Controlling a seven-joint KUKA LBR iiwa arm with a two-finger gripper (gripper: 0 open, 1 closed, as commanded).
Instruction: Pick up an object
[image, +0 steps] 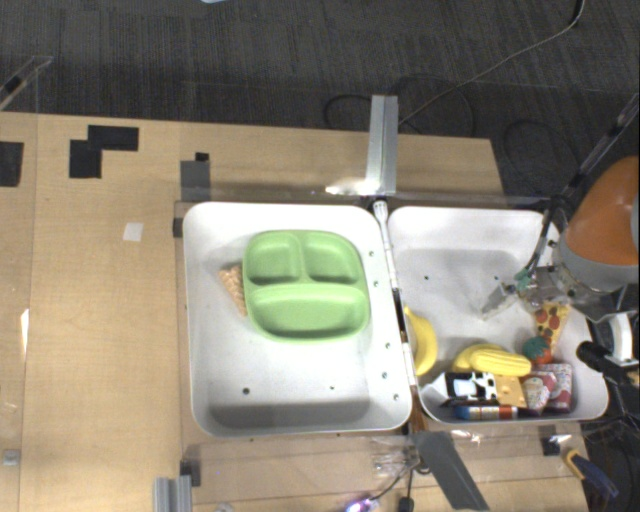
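Over the right bin, the claw hangs, its state unclear.

A wooden bench bears two white bins — the left bin and the right bin — side by side. A metal post stands behind their shared edge. Black cables trail over dark carpet.
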